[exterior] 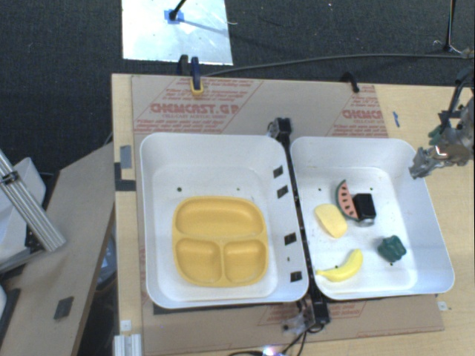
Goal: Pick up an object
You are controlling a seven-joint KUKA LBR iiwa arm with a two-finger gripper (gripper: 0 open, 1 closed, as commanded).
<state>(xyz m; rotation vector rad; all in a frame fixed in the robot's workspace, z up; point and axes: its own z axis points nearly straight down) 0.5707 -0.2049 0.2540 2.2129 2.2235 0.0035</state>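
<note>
Bench (pixel 245 102) carrying two white bins. Left bin (pixel 159 162) with yellow divided tray (pixel 220 240). Right bin (pixel 430 228) with five small toy foods: banana (pixel 342 266) near front wall, pale yellow piece (pixel 331 220) mid-bin, watermelon slice (pixel 344 199) touching black block (pixel 364 206), green piece (pixel 392 248) toward right. Gripper (pixel 429 159) over far right rim, clear of all items; finger state not discernible. Judged light, rigid, smooth plastic, prone to slipping. Best hold probably across banana's narrow middle, standing apart from neighbours.

Banana (pixel 342 266), watermelon slice (pixel 344 198), green toy (pixel 392 248), right bin (pixel 427 199)
</note>
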